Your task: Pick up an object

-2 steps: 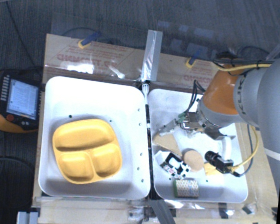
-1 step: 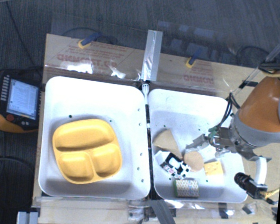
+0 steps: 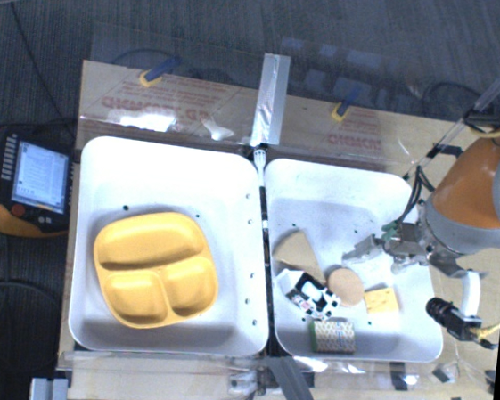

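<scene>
Looking down from the overhead camera, the tabletop (image 3: 181, 97) has two white bins side by side. The left bin (image 3: 101, 164) has a yellow divided tray (image 3: 154, 267) sitting in it, and that's about it for that side.

The right bin (image 3: 341, 191) is where the clutter is, so I'll use it as the reference. Toward its near half there's a tan wedge-shaped piece (image 3: 296, 248), a round tan disc (image 3: 345, 285) just beside it, a small yellow block (image 3: 380, 300) right of the disc, a black-and-white thing (image 3: 309, 295) by the bin's left wall, and a little green-and-grey box (image 3: 333, 336) close to the bin's front edge.

The arm (image 3: 475, 193) comes in over the bin's right side, and the tool (image 3: 386, 248) sits low above the bin floor, just past the disc. Can't honestly tell how the tool is set from here. Nothing visibly gripped.

Left of the left bin there's a handheld pendant with a screen (image 3: 32, 181).
</scene>
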